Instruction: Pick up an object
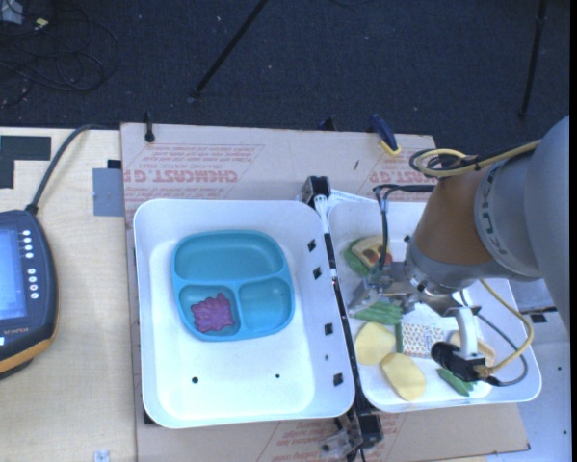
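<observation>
Dark carpet with cables fills the top of the frame; below it, a cardboard-covered bench (230,166) carries two white bins. Left bin (163,354): one blue divided plate (234,285), a purple lump (213,313) in its lower-left compartment. Right bin (519,378): two yellow potato-like pieces (389,359) at lower centre, a green bean-like piece (377,312), a dotted white packet (419,337), a yellow-and-brown item (367,251) near the top. Arm (490,215): enters from the right, orange band above the wrist. Gripper (394,289): low over the green piece, whether open or closed I cannot tell. Far left: a handheld control screen (9,292).
</observation>
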`<state>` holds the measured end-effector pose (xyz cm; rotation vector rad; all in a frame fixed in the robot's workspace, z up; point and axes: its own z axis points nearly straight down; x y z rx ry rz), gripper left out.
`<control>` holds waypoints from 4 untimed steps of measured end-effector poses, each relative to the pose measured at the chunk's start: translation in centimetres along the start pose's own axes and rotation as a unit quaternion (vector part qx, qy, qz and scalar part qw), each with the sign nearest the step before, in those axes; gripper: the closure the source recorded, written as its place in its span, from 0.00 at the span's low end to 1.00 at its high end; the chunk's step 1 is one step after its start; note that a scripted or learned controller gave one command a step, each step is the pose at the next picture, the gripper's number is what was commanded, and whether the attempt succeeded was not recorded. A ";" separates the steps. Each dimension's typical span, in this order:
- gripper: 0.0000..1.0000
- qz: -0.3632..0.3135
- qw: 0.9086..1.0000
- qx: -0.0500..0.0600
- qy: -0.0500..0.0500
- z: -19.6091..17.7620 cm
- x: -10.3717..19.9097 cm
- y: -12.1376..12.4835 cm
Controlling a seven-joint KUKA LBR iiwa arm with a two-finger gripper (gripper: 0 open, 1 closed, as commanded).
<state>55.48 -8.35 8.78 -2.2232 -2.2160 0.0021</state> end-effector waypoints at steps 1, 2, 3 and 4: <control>0.00 -0.003 1.000 -0.002 -0.001 -2.8 -2.1 5.8; 0.00 -0.004 1.000 -0.001 0.000 0.0 -4.6 9.0; 0.00 -0.001 1.000 -0.002 -0.003 -0.2 -1.6 9.0; 1.00 -0.003 1.000 -0.003 -0.001 -1.4 -1.5 9.1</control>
